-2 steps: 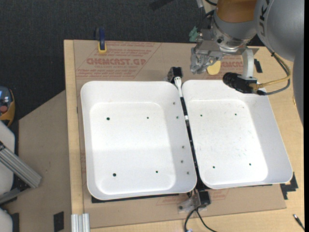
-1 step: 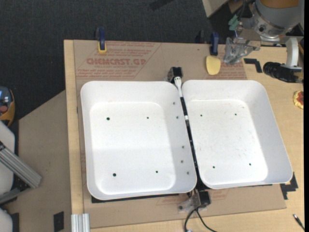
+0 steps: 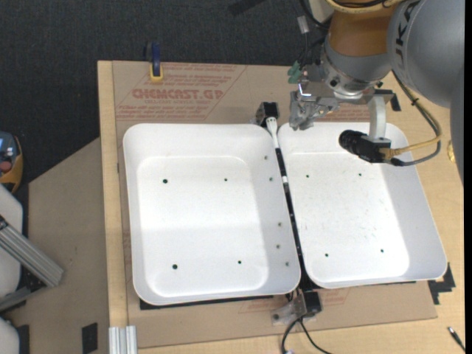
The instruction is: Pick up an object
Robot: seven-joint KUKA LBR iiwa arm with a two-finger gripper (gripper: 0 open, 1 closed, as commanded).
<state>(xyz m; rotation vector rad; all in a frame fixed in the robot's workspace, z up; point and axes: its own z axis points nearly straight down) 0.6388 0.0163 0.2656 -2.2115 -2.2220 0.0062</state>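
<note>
Looking down from the fixed camera, my arm (image 3: 358, 43) has my jaws hanging over the far rim of the white bin (image 3: 369, 264) below me. The black clamp (image 3: 267, 112) on the seam is just beside them and the second bin (image 3: 199, 286) lies beyond that seam. I judge this a high perch for starting a reach. Whether the jaws are apart or together I cannot tell, nor where the object to be picked lies; my wrist may be covering it.
</note>
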